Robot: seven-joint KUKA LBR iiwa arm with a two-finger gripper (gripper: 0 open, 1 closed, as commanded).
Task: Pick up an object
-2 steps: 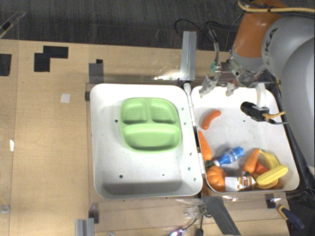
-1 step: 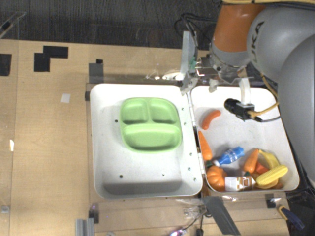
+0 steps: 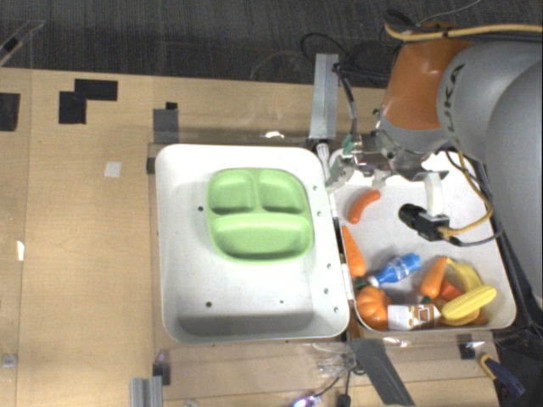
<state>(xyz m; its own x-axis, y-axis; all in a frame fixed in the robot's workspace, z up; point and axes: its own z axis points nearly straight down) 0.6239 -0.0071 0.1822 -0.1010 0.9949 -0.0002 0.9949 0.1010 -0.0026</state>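
My gripper (image 3: 350,164) hangs over the far left corner of the right bin (image 3: 484,227), close to the wall between the two bins. Just below it lies a small red-orange pepper (image 3: 365,204), apart from the gripper. Further toward the front of this bin are an orange carrot (image 3: 354,253), a blue bottle (image 3: 397,270), a small orange pumpkin (image 3: 371,302), a brown and white bottle (image 3: 413,315), a second carrot (image 3: 433,276) and a yellow banana (image 3: 468,302). Nothing shows in the gripper.
The left bin (image 3: 182,295) holds a green divided plate (image 3: 258,213) near its far side. A black part on a cable (image 3: 422,219) hangs from the arm over the right bin. The arm's grey and orange body (image 3: 458,83) covers that bin's far right.
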